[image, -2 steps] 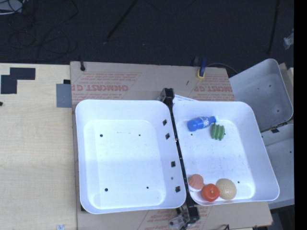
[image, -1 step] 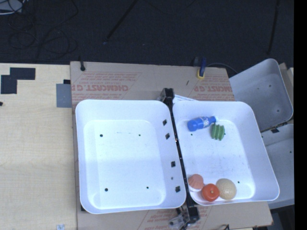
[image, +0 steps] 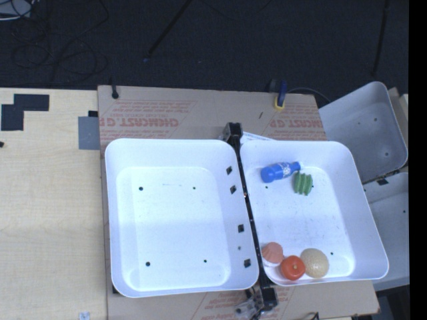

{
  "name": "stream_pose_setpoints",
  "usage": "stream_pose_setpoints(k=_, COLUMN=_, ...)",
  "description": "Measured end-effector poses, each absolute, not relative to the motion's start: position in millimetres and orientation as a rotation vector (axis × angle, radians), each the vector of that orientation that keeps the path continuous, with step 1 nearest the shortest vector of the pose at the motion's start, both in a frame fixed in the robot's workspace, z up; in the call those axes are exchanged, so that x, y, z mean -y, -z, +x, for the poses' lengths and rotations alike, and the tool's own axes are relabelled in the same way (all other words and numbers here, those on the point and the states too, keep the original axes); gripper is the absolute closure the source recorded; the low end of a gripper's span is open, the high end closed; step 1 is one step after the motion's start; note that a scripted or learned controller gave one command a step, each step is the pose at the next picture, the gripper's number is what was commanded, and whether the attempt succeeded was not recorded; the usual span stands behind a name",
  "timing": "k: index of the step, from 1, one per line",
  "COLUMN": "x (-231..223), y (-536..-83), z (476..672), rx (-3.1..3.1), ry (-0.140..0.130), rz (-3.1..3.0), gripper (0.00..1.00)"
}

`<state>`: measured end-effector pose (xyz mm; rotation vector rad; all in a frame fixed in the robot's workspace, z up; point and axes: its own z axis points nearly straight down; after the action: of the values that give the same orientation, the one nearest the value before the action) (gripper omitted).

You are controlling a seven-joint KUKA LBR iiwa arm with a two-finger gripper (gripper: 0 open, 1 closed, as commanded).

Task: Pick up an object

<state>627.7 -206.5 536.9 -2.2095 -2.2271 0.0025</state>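
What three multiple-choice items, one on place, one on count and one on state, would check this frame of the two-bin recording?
1. Where does the blue bottle lie?
A. In the left bin
B. In the right bin, far end
C. On the cardboard

2. How many objects lie in the right bin?
A. Two
B. Three
C. Five

3. How does the blue bottle rest?
A. On its side
B. Upright
C. Stacked on the red ball

Answers: 1 B, it lies beside the green object at the far end. 2 C, bottle, green object, pink piece, red ball, cream ball. 3 A, its length lies along the bin floor.
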Motion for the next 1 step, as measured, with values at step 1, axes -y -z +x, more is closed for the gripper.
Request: stream_pose_setpoints(k=1, x=212.9, y=-537.5, z=617.4, rx=2.218, ry=-0.002, rz=-2.220, gripper=1.00)
